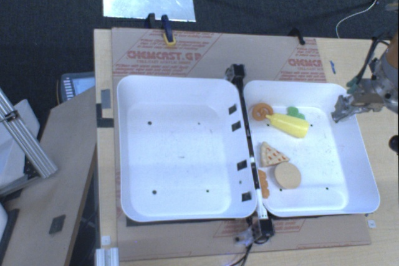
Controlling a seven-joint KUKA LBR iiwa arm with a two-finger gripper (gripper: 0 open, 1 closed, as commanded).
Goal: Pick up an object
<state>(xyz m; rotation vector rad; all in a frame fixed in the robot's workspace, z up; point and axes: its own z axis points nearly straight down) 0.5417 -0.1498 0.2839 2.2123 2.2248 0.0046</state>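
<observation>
Low in the right white plastic bin [349,196] lies a round tan wooden disc [288,175]. Just above it sits a tan pizza-slice toy [272,154]. Higher up lie a yellow corn toy [290,124] and an orange ring [262,112]. At the right edge, the grey metal gripper [346,108] hangs over the bin's rim; I cannot tell how its jaws stand.

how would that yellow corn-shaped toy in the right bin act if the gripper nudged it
The yellow corn toy looks rounded and tapered, so it would probably roll or pivot rather than slide. It seems a rigid, light toy. It lies close to the orange ring, which it may bump.
</observation>
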